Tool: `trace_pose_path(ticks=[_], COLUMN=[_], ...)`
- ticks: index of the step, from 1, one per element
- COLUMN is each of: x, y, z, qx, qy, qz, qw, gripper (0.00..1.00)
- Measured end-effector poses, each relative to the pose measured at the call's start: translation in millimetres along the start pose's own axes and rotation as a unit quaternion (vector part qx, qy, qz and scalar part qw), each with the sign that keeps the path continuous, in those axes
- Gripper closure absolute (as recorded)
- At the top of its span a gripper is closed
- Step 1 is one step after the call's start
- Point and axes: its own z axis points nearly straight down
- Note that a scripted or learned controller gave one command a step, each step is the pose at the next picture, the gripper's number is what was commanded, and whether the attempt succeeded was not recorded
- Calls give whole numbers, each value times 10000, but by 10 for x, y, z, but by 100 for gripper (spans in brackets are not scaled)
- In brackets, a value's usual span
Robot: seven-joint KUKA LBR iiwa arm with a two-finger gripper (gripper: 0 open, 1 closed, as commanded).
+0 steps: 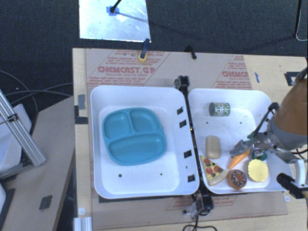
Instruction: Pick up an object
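The right bin (260, 99) holds several toy foods. A green-labelled can (219, 109) lies on its side near the back. A beige bread piece (212, 146) sits at the middle left, with a pizza slice (212, 169) in front of it. A chocolate donut (237, 178) and a yellow round piece (258, 170) lie along the front wall. An orange carrot (237, 159) lies tilted between them. My gripper (251, 147) reaches in from the right and hangs right over the carrot's upper end, low in the bin.
The left bin (110, 97) holds a blue divided plate (134, 135). A black divider with clips (188, 129) runs between the bins. The arm's orange band (294, 110) sits over the right bin's right side. A metal sheet (114, 12) lies beyond the bench.
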Motion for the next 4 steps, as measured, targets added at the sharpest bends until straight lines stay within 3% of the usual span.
trace_pose_path(ticks=[1, 3, 4], x=[-196, -198, -207], y=[7, 1, 11], z=[574, 564, 452], qx=[-2, 0, -19], qy=[10, 3, -10], qz=[-5, 1, 2], qw=[10000, 10000, 10000], gripper=[0, 0, 100])
